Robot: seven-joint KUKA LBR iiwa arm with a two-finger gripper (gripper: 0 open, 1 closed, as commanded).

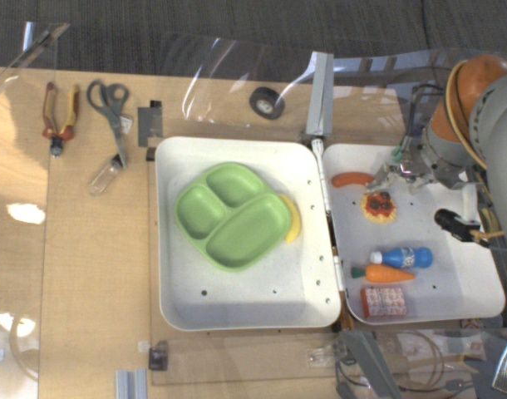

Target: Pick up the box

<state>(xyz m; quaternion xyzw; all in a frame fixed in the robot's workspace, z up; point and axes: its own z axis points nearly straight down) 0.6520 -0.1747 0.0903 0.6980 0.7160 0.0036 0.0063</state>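
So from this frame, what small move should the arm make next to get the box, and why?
Probably travel toward the near edge of the right bin. The gripper sits at that bin's far side, beside the sausage and mini pizza, while the box lies flat at the near edge, past the bottle and carrot, untouched.

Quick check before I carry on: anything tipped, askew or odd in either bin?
Nothing spilled or damaged. The green divided plate sits skewed in the left bin, partly covering a yellow item. In the right bin, the box lies flat at the near edge, beside the carrot and blue bottle.
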